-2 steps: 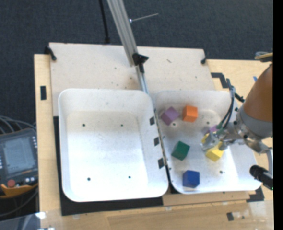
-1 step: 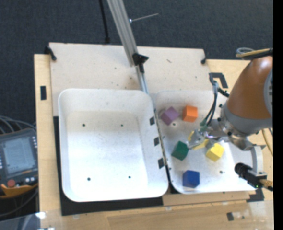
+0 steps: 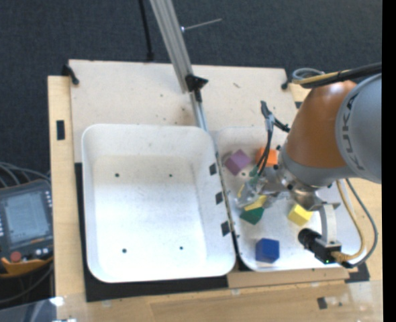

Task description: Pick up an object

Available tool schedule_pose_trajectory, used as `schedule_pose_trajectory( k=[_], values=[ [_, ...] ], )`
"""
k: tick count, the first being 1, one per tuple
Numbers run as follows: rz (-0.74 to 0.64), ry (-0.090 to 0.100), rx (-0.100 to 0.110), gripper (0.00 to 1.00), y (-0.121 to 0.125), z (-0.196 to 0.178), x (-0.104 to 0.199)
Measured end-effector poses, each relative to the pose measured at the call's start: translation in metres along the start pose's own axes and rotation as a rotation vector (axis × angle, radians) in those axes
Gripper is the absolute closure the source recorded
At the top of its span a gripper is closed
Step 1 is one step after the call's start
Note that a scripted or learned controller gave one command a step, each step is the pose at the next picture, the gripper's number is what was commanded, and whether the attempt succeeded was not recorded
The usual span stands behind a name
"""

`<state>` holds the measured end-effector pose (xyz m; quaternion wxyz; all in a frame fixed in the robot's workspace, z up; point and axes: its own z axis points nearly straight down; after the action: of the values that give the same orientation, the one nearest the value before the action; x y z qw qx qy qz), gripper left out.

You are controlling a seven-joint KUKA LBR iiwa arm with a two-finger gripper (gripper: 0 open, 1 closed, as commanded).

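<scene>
So here's where I'm at: my arm is reaching into the right-hand shallow white plastic bin (image 3: 248,263), and my pincer (image 3: 252,192) is down near that bin's left wall, right in the little cluster of toys. Honestly I can't tell whether it's spread or pressed together, since the wrist and cables hide most of it from above, so I won't claim I've got anything.

What's around it: a small green block (image 3: 252,215) sits just below the pincer, touching or nearly so, which makes it my likeliest target. A pale purple cube (image 3: 237,161) is just above, an orange block (image 3: 268,156) peeks out beside my wrist, a yellow cube (image 3: 299,214) lies to the right under the arm, and a blue cube (image 3: 267,249) sits apart near the front rim.

The left white bin (image 3: 94,139) sits alongside on the table (image 3: 131,86); probably that's the drop spot. Being so close to the wall, I'd guess there's a risk of nudging the green block rather than gripping it.
</scene>
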<state>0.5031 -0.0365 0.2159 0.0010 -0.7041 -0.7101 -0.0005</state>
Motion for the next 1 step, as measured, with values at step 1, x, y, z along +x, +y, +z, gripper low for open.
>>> schedule_pose_trajectory(
  k=[1],
  values=[
    [0.000, 0.000, 0.000, 1.00, 0.0130, 0.0052, 0.0499]
  ],
)
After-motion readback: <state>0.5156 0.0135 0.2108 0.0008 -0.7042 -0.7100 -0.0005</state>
